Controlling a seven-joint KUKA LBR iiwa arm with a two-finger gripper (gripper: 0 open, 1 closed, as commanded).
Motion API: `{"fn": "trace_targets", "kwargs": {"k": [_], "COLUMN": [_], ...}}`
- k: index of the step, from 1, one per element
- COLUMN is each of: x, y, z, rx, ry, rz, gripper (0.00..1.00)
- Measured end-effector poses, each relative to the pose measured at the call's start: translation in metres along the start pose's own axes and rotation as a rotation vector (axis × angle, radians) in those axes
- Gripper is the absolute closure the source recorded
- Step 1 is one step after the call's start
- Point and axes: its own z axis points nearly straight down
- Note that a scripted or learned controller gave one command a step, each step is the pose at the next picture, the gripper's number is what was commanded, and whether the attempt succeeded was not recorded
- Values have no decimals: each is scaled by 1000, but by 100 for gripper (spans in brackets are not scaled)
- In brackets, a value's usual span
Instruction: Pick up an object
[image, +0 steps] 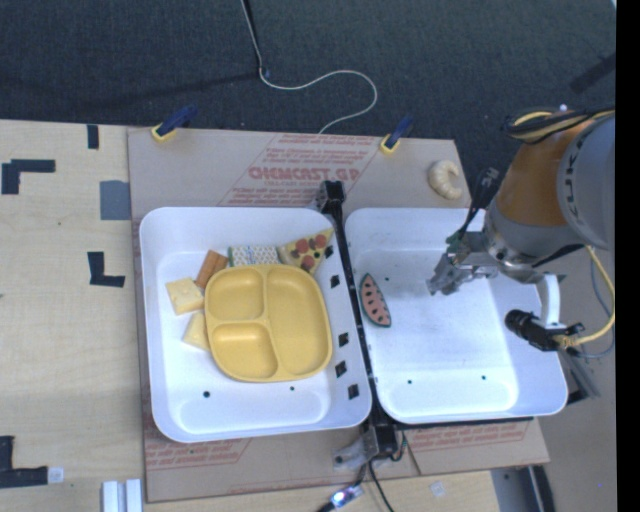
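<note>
A small watermelon-slice toy (375, 300) lies at the left side of the right bin (450, 390), close to the divider. My gripper (446, 279) hangs over the upper right part of that bin, well to the right of the watermelon slice, pointing down and left. Nothing shows between its fingers. In the left bin (170, 400) a yellow divided plate (268, 321) lies flat, with a pizza-slice toy (308, 248), an orange-brown piece (210, 267) and pale cracker-like pieces (185, 296) around its upper and left edges.
A cream-coloured lump (447, 178) sits on the cardboard beyond the right bin's far edge. Clips (173, 122) hold the cardboard sheet at the back. A white cable (320, 85) loops over the dark floor behind. The arm's grey body and orange band (545, 190) rise at the right.
</note>
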Motion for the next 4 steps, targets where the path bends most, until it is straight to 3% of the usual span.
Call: {"fn": "trace_targets", "kwargs": {"k": [2,3,4], "x": [-2,52,87], "y": [-3,21,31], "z": [-78,-85,-64], "rx": [1,2,5], "ry": [0,2,1], "rz": [-2,-7,-5], "gripper": [100,100,100]}}
